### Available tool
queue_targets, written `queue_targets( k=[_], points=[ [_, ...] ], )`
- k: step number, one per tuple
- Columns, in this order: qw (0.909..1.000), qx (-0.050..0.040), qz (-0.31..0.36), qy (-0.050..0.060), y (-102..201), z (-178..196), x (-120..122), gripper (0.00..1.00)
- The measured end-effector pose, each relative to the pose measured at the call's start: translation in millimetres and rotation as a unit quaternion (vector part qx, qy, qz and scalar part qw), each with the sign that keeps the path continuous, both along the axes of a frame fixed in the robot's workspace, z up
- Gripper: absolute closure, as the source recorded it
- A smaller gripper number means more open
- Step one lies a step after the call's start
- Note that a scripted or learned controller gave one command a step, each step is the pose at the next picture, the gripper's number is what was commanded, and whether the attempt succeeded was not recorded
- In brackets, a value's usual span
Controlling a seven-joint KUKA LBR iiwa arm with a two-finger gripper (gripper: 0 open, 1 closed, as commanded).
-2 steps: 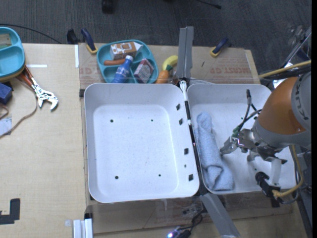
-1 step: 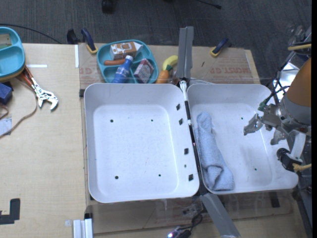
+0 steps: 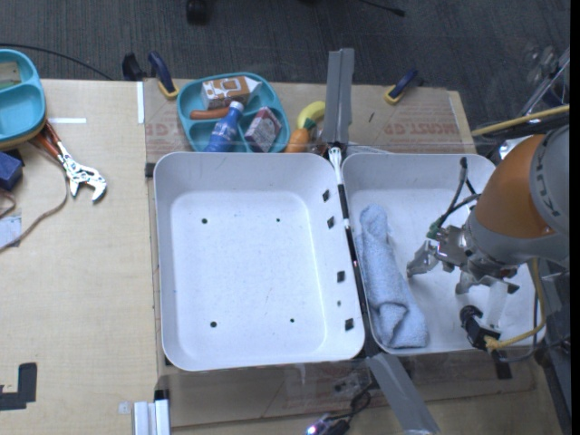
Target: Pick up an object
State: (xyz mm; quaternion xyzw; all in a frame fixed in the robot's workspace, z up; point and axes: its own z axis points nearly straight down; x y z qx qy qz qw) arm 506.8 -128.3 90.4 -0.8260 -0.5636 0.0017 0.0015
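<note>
A pale blue folded towel [image 3: 385, 279] lies lengthwise along the left wall of the right bin [image 3: 412, 166]. My gripper [image 3: 424, 261] hangs low over the middle of that bin, just right of the towel and a small gap apart from it. Nothing shows in its grasp. The grey wrist and orange band [image 3: 512, 193] reach in from the right over the bin's right side.
The left bin [image 3: 245, 252] sits beside the right one across a shared ridge with clips. Behind the bins stand a teal tray [image 3: 231, 111] of small items, a banana [image 3: 311, 114] and a grey post [image 3: 339, 98]. A wrench [image 3: 80, 178] lies at the far left.
</note>
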Motion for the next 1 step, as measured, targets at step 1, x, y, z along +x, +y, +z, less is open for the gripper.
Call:
queue_targets(
  k=[1],
  points=[
    [0.9971,0.0018,-0.077,-0.001,-83.4,44.0,29.2,0.00]
  ],
)
